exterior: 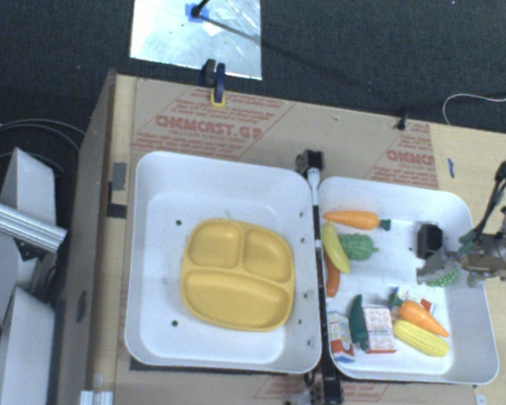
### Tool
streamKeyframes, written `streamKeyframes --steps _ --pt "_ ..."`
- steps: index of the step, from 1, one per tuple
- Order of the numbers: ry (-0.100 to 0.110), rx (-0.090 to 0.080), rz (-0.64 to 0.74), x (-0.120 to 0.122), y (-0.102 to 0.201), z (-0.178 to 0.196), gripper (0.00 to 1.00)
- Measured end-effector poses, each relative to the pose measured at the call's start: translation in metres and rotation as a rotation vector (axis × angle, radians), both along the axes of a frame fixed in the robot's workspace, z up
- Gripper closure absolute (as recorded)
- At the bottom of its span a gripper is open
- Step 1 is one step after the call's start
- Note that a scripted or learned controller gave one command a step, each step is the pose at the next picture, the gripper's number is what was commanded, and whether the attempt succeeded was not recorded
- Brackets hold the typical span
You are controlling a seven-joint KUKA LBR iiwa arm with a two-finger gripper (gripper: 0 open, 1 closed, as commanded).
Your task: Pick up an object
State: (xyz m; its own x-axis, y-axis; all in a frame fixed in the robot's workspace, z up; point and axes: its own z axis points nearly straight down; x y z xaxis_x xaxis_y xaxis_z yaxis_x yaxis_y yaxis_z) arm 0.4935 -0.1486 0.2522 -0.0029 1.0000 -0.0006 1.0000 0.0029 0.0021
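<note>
You are looking down on a desk (244,119) carrying two bins. The left bin (159,186) is holding a yellow tray (238,272). The right bin (478,336) is holding toy food — a carrot (355,220), a banana (334,247), a corn cob (419,337), a carton (379,329). The hand (436,268) is hovering over the right bin's far side, beside a black block (428,239) — you cannot tell its grip state, and nothing is showing in its grasp.

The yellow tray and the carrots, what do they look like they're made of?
The yellow tray looks like moulded plastic with a matte, even finish and rounded compartments. The two carrots look like smooth plastic toy food, uniformly orange with green tips, though rubber or foam can't be ruled out from here.
</note>
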Motion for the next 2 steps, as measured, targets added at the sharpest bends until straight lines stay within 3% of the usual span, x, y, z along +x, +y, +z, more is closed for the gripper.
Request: streamKeyframes --steps 1,2 --pt "-0.007 -0.002 0.001 0.104 -0.027 -0.149 0.0" --pt "-0.01 -0.004 0.003 0.144 -0.058 -0.146 0.0"
